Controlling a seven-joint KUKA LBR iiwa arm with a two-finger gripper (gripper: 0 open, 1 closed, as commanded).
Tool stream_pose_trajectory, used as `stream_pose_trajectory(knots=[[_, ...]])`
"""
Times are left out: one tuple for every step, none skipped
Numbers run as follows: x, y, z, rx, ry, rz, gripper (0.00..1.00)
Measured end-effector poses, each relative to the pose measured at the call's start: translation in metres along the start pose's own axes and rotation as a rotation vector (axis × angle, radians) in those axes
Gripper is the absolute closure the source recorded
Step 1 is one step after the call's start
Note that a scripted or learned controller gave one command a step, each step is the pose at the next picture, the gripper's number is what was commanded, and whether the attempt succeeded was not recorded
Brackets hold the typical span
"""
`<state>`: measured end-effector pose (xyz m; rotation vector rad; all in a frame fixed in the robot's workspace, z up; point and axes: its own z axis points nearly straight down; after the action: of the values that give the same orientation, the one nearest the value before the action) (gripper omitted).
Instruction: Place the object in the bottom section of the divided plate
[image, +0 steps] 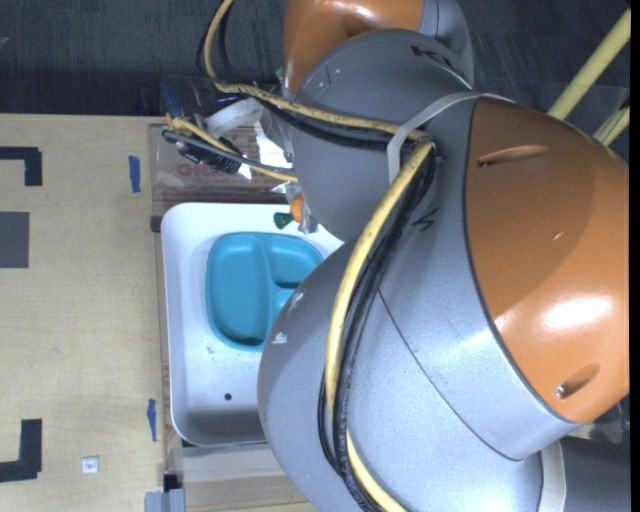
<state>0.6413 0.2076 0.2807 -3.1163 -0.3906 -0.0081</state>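
Note:
A blue divided plate (245, 288) lies in a white bin (190, 370), with a raised divider showing near its right part. A small orange and green object (293, 212) peeks out at the bin's upper edge, right beside the arm. The grey and orange arm (450, 300) covers the right half of the view, hiding the plate's right side and the gripper.
Yellow and black cables (260, 100) run along the arm at the top. A wooden bench top (80, 300) with black markers and blue tape strips lies to the left. The bin's lower left floor (215, 400) is bare white.

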Motion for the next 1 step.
stream_pose_trajectory(knots=[[-0.0391, -0.0273, 0.1307, 0.0, -0.022, -0.06, 1.0]])
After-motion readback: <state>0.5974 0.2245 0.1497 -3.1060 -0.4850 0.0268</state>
